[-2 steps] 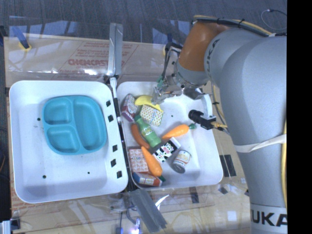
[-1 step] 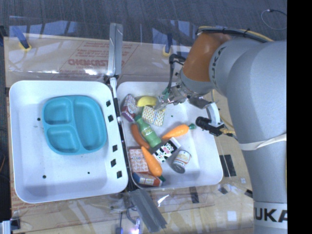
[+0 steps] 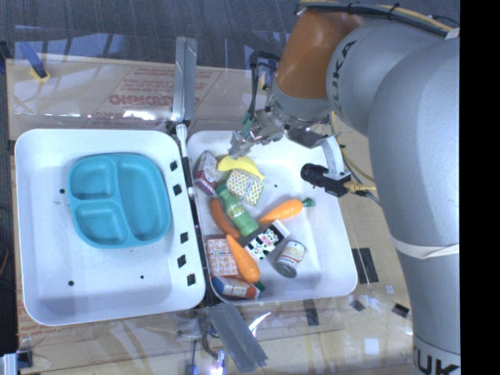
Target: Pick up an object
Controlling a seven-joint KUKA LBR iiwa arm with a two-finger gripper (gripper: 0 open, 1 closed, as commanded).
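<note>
The arm's pincer (image 3: pixel 244 141) hangs low over the far left part of the right bin (image 3: pixel 332 248), its metal tip just above a yellow banana (image 3: pixel 237 165); whether the pincer is apart or together cannot be told from this slant, and nothing shows between its tips. The banana lies directly below and a shade toward the camera, touching a yellow-and-white checked packet (image 3: pixel 245 184). Just left of these, against the bin's left wall, sits a small dark-red and white packet (image 3: pixel 205 173). A green bottle (image 3: pixel 236 209) runs diagonally beneath the checked packet, with a reddish-orange sausage-shaped piece (image 3: pixel 219 216) beside it on the left. An orange carrot (image 3: pixel 283 209) with a green tip points toward the right wall. Nearer the camera lie a black-and-white cow-patterned carton (image 3: pixel 266 241), a small tin can (image 3: pixel 290 258), a second orange carrot (image 3: pixel 244 258), a red printed box (image 3: pixel 221 257) and a bottle with a red label (image 3: pixel 235 289) at the near edge. The grey arm (image 3: pixel 406 131), with its orange band (image 3: pixel 312 53), crosses in from the right. In the left bin (image 3: pixel 47 287), well apart from the pincer, rests a blue divided plate (image 3: pixel 119 198). Both bins sit on a tabletop (image 3: pixel 94 92) under clear sheeting.
</note>
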